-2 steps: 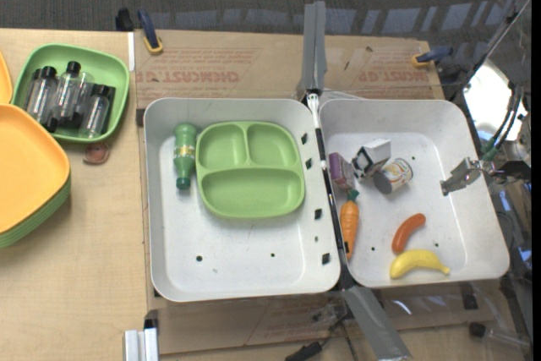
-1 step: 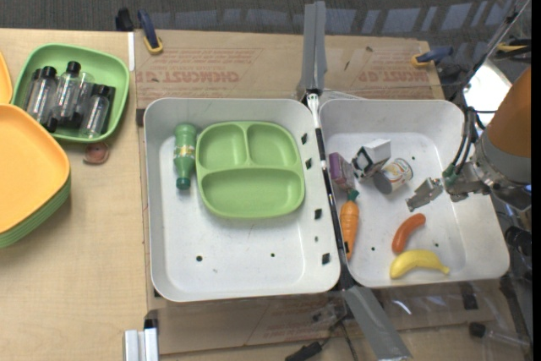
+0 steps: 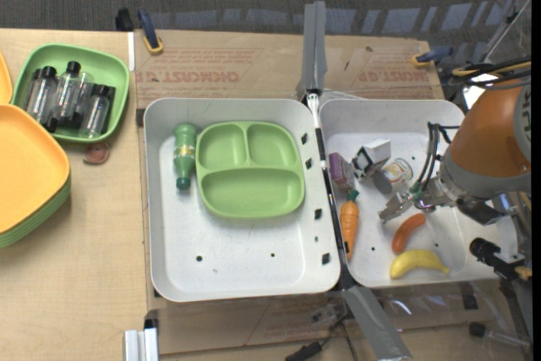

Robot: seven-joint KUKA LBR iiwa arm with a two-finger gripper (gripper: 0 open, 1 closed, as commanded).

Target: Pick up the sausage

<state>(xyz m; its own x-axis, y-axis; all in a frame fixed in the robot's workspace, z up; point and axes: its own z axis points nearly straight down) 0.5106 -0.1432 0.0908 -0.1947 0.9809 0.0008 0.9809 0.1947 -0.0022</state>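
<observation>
Orange plates (image 3: pixel 30 173) cut off by the left edge, arm (image 3: pixel 499 139) cut off at right, hand (image 3: pixel 397 207) too small to read its fingers, bottle labels in green tray (image 3: pixel 72 93) too small to read.

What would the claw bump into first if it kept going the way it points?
Probably the sausage. The claw points down and left in the right bin, with the sausage just beside its tip. Depth is hard to judge; it might hit the bin floor instead.

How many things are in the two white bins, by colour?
Green: 2, bottle and plate
Orange: 2, carrot and sausage
Yellow: 1, banana
Purple: 1, purple block
Grey or clear: 2, grey block and cup
Total: 8
</observation>
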